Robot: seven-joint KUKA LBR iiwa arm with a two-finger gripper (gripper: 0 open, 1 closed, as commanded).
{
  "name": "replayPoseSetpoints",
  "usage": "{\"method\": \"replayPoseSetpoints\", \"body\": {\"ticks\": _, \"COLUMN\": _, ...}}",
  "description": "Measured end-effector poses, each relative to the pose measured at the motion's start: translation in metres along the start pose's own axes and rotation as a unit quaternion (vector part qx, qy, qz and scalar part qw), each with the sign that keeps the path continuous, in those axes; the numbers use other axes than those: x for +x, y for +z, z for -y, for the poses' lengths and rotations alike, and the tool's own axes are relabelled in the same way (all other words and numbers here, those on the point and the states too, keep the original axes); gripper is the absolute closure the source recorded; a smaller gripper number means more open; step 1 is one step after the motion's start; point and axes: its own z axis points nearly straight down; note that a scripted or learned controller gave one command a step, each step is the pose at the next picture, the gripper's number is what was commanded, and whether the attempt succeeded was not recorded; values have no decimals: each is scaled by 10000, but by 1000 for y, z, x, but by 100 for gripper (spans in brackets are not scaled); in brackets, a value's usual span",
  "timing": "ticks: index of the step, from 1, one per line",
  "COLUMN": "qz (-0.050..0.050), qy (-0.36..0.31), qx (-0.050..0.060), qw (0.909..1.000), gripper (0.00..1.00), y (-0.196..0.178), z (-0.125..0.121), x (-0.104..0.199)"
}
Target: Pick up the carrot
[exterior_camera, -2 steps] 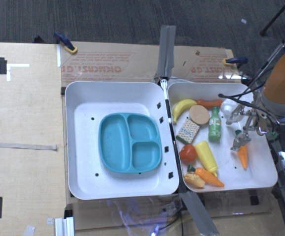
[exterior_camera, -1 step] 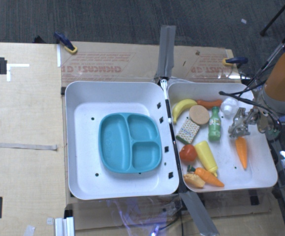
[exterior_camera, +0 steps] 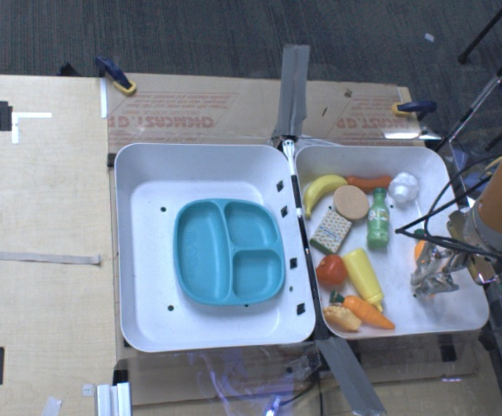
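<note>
An orange carrot (exterior_camera: pixel 370 312) lies near the front edge of the right bin (exterior_camera: pixel 437 170), its tip pointing right, beside a bread-like piece (exterior_camera: pixel 341 320). My gripper (exterior_camera: pixel 431 277) hangs low over the right side of that bin, about a hand's width to the right of the carrot and a little farther back. Nothing of the carrot is between its parts. A small orange thing (exterior_camera: pixel 420 250) shows just left of the gripper, partly hidden by it.
The right bin also holds a banana (exterior_camera: pixel 322 189), an orange-red stick (exterior_camera: pixel 369 182), a round cookie (exterior_camera: pixel 350 202), a cracker (exterior_camera: pixel 331 230), a green bottle (exterior_camera: pixel 378 219), a white ball (exterior_camera: pixel 403 186), a tomato (exterior_camera: pixel 331 270) and a yellow bottle (exterior_camera: pixel 363 274). The left bin (exterior_camera: pixel 138 258) bears a teal divided plate (exterior_camera: pixel 231 251).
</note>
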Motion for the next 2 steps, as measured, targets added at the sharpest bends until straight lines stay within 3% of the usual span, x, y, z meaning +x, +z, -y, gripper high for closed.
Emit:
{"method": "replayPoseSetpoints", "body": {"ticks": 1, "qz": 1, "qy": -5, "qx": 0, "qw": 10000, "gripper": 0, "y": 0, "z": 0, "x": 0}}
{"method": "replayPoseSetpoints", "body": {"ticks": 2, "qz": 1, "qy": 1339, "qx": 0, "qw": 9910, "gripper": 0, "y": 0, "z": -23, "x": 6}}
